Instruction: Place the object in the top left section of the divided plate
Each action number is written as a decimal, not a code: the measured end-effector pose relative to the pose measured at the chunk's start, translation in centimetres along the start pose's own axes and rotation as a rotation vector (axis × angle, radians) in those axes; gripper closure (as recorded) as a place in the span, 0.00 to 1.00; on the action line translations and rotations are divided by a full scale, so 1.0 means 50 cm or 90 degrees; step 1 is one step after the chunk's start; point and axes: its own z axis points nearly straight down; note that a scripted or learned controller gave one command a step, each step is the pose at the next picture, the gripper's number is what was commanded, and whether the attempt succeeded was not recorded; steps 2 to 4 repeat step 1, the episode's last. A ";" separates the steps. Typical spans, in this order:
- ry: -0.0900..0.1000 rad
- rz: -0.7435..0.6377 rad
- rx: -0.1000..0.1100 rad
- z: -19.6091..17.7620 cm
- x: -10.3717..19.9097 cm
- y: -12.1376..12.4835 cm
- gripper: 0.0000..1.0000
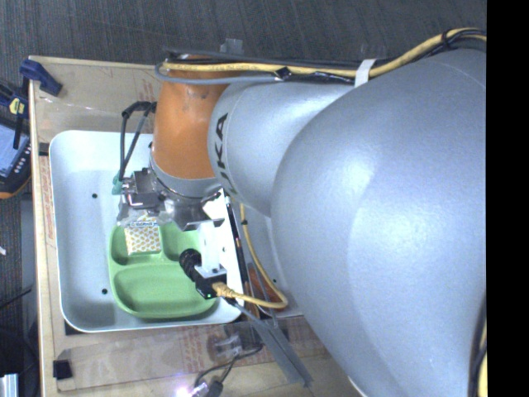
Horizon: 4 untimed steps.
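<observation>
You are looking down on a wooden counter (pixel 124 358) that carries a shallow white plastic bin (pixel 74 222) on the left side of the view. Inside that bin, toward its lower right, lies a light green divided plate (pixel 157 292). A small pale yellow block with a lattice pattern (pixel 143 237) rests in the plate's upper left section, which is where you find the task's object. The large lower section of the plate is bare green.

The grey arm with its orange band (pixel 186 135) comes in from the right and covers most of the view. Its gripper (pixel 142 201) hangs directly above the patterned block, at the plate's top edge; you cannot tell from this angle whether it is released or clenched, since the metal wrist parts hide it. A yellow cable (pixel 248 302) loops past the plate's right side
</observation>
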 end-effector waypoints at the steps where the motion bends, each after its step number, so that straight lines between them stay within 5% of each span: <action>1: 0.000 0.000 0.000 0.000 0.000 0.000 0.00; 4: 0.000 0.000 0.000 0.000 0.000 0.000 0.00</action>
